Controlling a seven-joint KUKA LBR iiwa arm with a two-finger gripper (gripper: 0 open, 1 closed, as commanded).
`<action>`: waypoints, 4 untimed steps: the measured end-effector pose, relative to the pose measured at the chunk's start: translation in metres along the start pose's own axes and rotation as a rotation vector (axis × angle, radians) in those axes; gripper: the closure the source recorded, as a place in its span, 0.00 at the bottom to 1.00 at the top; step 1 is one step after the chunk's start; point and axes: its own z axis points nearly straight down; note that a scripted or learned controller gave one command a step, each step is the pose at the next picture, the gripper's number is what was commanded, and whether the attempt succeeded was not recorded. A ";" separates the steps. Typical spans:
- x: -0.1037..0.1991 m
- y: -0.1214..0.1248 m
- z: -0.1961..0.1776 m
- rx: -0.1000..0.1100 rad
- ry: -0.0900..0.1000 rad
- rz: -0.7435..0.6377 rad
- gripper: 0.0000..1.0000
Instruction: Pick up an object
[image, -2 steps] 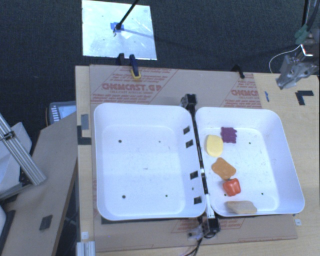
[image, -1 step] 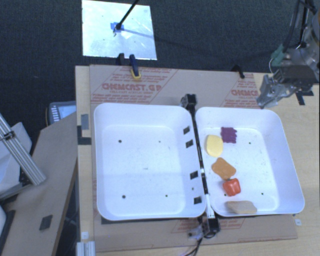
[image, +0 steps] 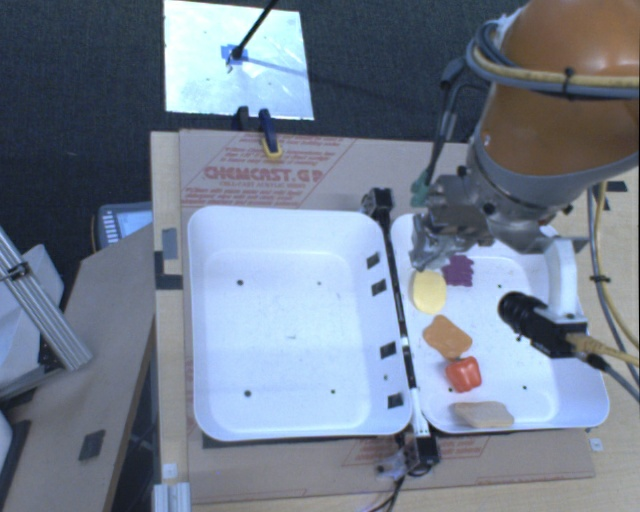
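The right bin holds several small objects: a yellow oval piece, a purple piece, an orange block, a red pepper-like piece and a tan block. My gripper hangs over the bin's far left part, just above the yellow piece and beside the purple one. The arm's orange and grey body hides the bin's far right area.
The left bin lies beside the right one, split from it by a black clipped divider. A black cylinder on a white bracket juts over the right bin. Cardboard sheets underlie both bins; a shiny plate lies at the back.
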 end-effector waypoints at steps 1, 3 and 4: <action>0.038 0.000 -0.117 -0.021 0.005 0.003 1.00; 0.145 0.068 -0.111 -0.013 0.002 0.004 1.00; 0.143 0.080 -0.111 -0.010 0.001 0.009 1.00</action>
